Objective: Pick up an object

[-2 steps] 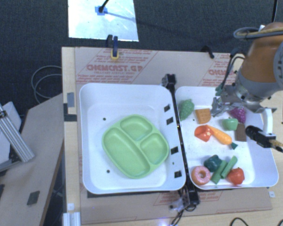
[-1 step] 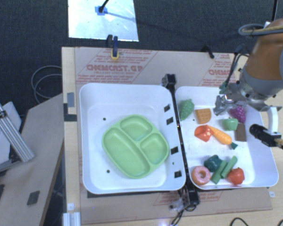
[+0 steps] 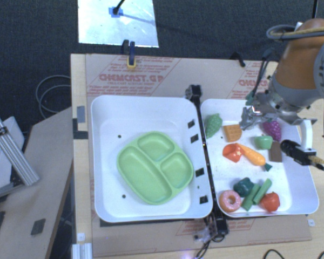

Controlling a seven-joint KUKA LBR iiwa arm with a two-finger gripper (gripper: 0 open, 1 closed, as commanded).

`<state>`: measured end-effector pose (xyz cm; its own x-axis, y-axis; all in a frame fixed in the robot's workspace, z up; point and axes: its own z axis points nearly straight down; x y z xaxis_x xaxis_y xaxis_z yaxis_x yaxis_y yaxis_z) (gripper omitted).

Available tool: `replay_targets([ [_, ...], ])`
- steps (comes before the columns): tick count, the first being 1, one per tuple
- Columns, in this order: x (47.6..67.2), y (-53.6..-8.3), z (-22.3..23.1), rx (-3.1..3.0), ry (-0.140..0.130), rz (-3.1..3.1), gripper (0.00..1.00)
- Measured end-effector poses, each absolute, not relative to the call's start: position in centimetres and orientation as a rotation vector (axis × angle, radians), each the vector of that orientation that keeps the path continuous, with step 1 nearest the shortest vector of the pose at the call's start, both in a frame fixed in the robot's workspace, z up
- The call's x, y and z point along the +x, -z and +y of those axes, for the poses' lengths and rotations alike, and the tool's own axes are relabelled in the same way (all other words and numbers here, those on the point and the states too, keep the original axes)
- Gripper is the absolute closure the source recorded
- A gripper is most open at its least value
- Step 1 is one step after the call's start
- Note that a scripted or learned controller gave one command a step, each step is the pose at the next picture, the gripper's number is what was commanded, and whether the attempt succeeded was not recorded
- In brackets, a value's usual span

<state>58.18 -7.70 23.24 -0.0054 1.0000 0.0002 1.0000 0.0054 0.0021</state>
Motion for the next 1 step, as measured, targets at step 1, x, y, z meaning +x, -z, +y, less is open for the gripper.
replay_targets([
  [1, 56.89, -22.08, -8.65, 2.220, 0.000, 2.222, 1.00],
])
